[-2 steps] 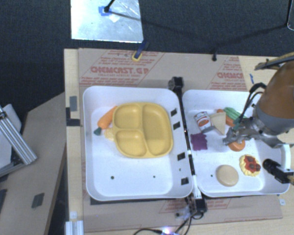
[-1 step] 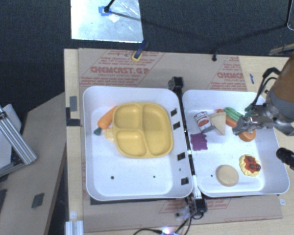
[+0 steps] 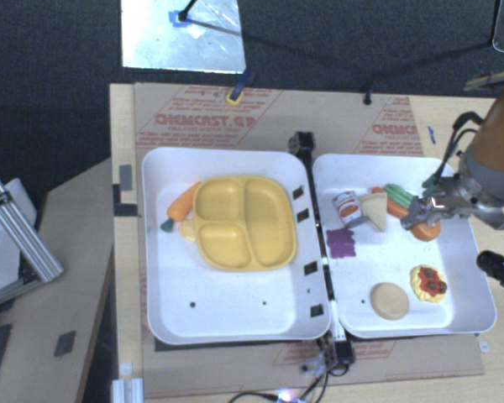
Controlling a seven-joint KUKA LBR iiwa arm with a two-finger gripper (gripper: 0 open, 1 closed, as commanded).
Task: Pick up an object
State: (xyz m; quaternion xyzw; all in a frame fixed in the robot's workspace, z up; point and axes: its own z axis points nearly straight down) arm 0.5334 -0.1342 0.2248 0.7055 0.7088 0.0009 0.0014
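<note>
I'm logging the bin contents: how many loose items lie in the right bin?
6, perhaps more under the gripper: can, wedge, purple piece, orange-and-green item by the gripper, tan disc, and pasta toy at the front.

**Tool low over right bin, upper right corner**

Tabletop [image 3: 193, 112] carries two white bins side by side. Left bin [image 3: 164, 250]: yellow divided tray [image 3: 239, 222] near centre; toy carrot [image 3: 182, 201] touching its left edge, tip pointing down-left.

Right bin [image 3: 466, 305]: small can [image 3: 346, 207], beige wedge [image 3: 375, 211] just beside it, purple piece [image 3: 341, 243] below them. Round beige disc [image 3: 390, 300] near front wall; yellow item with red top [image 3: 429, 282] just beside it.

Tool [image 3: 427, 211] sits over an orange round object [image 3: 427, 231]; green-and-orange piece [image 3: 398, 200] just left. Finger state unclear.
</note>
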